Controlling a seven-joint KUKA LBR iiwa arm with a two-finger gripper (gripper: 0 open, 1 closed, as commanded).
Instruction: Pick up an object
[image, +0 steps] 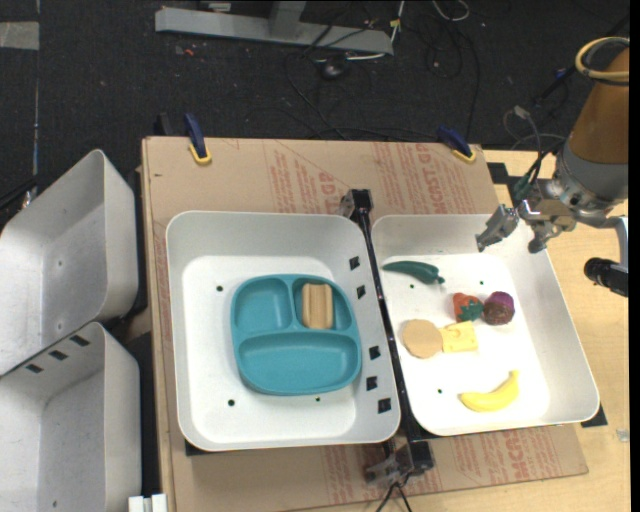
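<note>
Camera view, arm (600, 130) upper right, gripper (518, 228) spread wide, nothing held, above right bin (560, 330) rim

**A:** What am I seeing around the work area on my screen?

**B:** I am looking at a brown cardboard sheet (300, 170) that is lying flat on the bench. Two clamps with blue handles (197, 140) (457, 145) are gripping its far edge, one near each corner.

**A:** And at the left side?

**B:** Two spare white tubs (70, 240) (60, 420) are sitting there, one behind the other, just beside the sheet. Behind the bench, a grey metal bar (270, 25) and some loose cables (440, 50) are lying on the dark floor (90, 80).
</note>
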